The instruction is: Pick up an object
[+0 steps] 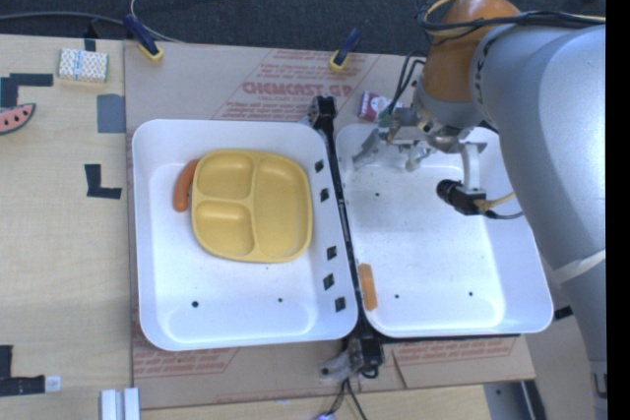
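A yellow divided plate (252, 205) lies in the left bin (148, 241). An orange sausage-shaped piece (182, 185) rests against the plate's left edge. A small orange piece (367, 287) lies at the left wall of the right bin (443, 261), near the front. My gripper (391, 157) hangs over the far left corner of the right bin, with the orange-banded wrist (463, 44) above it. Its two grey fingers (367, 150) stand spread, open, with nothing between them. The small orange piece is well in front of the gripper.
The black divider (333, 202) between the bins runs just left of the gripper. A small red and white packet (371, 103) lies on the cardboard behind the right bin. Two blue and yellow clamps (143, 34) sit at the back. The arm (551, 143) covers the right side.
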Robot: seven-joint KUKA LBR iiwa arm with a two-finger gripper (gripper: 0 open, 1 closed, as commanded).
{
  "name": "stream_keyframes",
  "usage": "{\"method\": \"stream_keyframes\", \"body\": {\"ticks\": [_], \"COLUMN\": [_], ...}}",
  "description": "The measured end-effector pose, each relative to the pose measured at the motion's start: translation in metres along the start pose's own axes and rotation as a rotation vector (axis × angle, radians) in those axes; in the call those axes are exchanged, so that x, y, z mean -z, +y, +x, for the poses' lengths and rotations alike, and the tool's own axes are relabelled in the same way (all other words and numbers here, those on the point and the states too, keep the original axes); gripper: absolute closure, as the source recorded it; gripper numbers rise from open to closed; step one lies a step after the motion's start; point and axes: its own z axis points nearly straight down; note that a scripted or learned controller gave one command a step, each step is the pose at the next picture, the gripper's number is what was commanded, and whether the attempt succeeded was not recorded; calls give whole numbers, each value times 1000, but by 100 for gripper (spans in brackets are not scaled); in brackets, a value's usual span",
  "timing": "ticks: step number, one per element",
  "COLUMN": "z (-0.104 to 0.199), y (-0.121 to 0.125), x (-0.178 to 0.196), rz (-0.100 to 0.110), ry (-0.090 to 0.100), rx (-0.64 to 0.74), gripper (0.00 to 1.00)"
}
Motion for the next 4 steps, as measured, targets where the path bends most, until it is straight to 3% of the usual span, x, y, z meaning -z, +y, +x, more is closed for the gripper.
{"method": "stream_keyframes", "body": {"ticks": [1, 2, 3, 4], "z": [-1, -1, -1, 0], "y": [0, 0, 0, 0], "x": [-20, -10, -10, 0], "rz": [1, 0, -1, 0], "ry": [2, 1, 1, 2], "rx": [-3, -1, -1, 0], "gripper": [0, 100, 0, 100]}}
